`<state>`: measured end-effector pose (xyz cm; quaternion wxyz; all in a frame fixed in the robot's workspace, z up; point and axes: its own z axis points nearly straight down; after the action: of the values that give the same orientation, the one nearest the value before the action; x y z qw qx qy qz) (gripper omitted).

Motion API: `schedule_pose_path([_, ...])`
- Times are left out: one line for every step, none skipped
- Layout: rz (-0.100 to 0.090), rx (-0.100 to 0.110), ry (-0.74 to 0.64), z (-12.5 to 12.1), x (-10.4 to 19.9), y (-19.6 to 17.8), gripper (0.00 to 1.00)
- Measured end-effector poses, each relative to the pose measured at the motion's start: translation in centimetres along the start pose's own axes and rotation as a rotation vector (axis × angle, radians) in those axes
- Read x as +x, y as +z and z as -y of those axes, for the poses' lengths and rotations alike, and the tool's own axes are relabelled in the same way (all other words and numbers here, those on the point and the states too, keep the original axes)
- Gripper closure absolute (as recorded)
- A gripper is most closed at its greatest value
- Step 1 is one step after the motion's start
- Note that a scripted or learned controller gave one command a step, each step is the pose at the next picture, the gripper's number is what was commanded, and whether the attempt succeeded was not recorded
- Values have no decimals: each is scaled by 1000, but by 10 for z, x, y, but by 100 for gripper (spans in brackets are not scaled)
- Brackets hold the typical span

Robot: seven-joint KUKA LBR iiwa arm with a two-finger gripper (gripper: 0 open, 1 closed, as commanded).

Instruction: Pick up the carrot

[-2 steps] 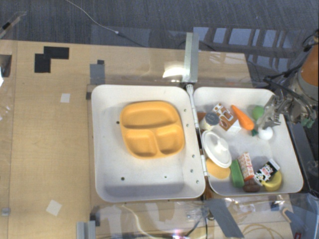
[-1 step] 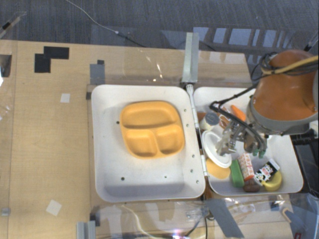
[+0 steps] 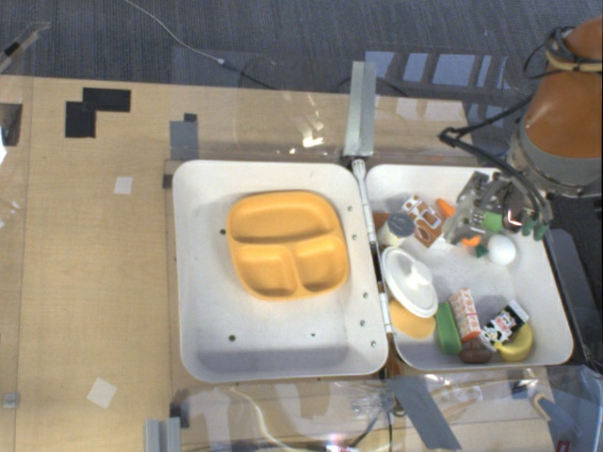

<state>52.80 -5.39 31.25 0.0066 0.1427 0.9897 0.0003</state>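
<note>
Orange carrot [image 3: 468, 240] lies in the right bin [image 3: 556, 295] directly beneath the gripper [image 3: 476, 222], beside a white ball [image 3: 502, 250]; whether the jaws grip it cannot be told. Left, a yellow tray [image 3: 285, 244] sits apart.

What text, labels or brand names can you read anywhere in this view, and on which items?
Nothing can be read for certain.
Red-and-white packet in the right bin: has print, too blurred to read.
Black-and-white carton beside the banana: printed pattern, no legible words.
Orange-and-white box near the end effector: markings too small to read.
Yellow divided plate in the left bin: no text.
</note>
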Motion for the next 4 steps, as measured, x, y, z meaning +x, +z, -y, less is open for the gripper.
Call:
schedule_pose_path([-18,2,-10,-27,53,106,100])
schedule_pose_path([2,1,-238,39,28,-28,100])
schedule_pose_path([-7,-1,-241,1,41,-9,100])
schedule_pose_path([-5,-1,-362,-13,-14,-6,100])
